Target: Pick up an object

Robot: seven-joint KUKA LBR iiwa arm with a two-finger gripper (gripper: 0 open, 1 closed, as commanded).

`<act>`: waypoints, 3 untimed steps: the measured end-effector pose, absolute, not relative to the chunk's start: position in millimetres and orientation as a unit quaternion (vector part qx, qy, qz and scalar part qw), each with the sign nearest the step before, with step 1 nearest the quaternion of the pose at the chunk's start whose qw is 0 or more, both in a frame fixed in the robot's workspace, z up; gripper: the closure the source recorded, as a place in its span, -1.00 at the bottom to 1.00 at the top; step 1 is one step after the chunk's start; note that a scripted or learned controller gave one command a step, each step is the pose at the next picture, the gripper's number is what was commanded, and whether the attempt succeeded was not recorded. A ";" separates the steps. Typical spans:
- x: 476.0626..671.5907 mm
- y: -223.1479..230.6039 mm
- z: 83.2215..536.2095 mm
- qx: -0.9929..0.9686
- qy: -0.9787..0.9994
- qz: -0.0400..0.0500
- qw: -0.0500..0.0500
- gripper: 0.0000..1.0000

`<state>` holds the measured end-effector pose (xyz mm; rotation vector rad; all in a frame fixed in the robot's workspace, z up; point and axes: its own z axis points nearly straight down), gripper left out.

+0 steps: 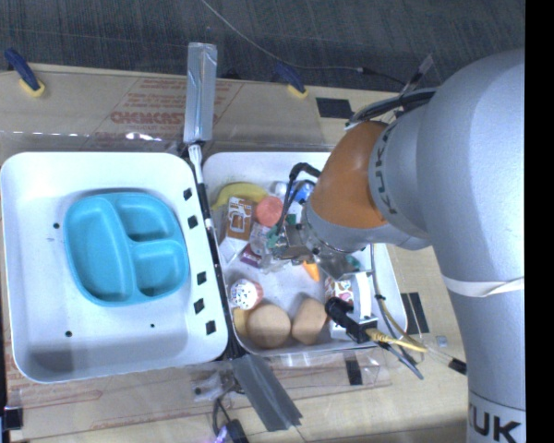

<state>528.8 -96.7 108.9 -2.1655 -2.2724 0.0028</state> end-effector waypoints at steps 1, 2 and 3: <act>528.7 -96.7 108.7 -0.690 -0.724 0.001 0.001 -1.00; 587.7 -113.4 91.8 -0.681 -0.732 0.000 0.001 -1.00; 620.5 -168.9 92.0 -0.623 -0.782 0.001 0.000 -1.00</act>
